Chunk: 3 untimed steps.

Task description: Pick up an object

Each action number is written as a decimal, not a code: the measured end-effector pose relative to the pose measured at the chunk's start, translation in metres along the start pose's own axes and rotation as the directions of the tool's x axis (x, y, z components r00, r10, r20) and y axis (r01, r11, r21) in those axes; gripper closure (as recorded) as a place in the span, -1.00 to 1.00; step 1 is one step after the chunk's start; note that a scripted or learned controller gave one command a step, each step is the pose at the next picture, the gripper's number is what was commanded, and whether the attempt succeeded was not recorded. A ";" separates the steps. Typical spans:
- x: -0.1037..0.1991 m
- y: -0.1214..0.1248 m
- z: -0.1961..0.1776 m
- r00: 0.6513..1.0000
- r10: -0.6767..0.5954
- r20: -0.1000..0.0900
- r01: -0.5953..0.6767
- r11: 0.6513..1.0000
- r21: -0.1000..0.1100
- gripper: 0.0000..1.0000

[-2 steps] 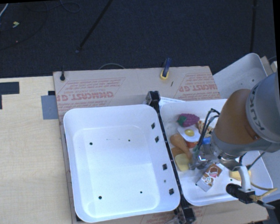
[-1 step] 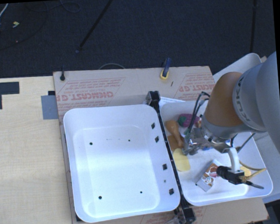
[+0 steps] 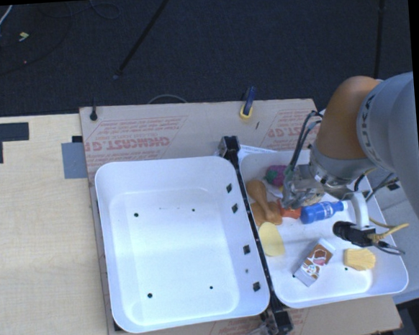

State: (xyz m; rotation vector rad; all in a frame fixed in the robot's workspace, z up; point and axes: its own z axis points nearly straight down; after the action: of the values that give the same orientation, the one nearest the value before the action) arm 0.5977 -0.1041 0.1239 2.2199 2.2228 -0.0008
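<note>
Reaching into right bin point(image 3: 392, 280), gripper point(image 3: 295, 194) sits just upper-left of blue bottle point(image 3: 321, 211). Grip state hidden under wrist: cannot tell how wide, nor whether anything is held. Small red piece point(image 3: 291, 212) at bottle's left end. Tan oblong object point(image 3: 258, 199) farther left of bottle. Pale yellow piece point(image 3: 271, 239) below-left. Purple-green item point(image 3: 276, 174) above-left. Printed box point(image 3: 314, 262) below bottle. Yellow block point(image 3: 360, 260) below-right. Left bin point(image 3: 111, 207) well left of bottle.

You're looking at robotics lab: white bins point(image 3: 172, 245) sitting on cardboard-covered bench point(image 3: 34, 235), cables point(image 3: 141, 38) trailing over dark carpet point(image 3: 257, 44) at 11 o'clock, grey arm point(image 3: 390, 120) reaching in at 3.
</note>
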 end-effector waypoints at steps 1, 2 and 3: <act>-0.031 0.001 0.022 1.000 0.003 0.000 -0.003 1.000 -0.006 1.00; -0.078 0.050 0.028 1.000 0.000 0.000 0.000 1.000 -0.002 1.00; -0.107 0.052 0.027 1.000 -0.002 -0.003 0.002 1.000 -0.014 1.00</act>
State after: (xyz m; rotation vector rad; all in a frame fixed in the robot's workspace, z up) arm 0.6499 -0.2112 0.0971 2.2127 2.2193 0.0174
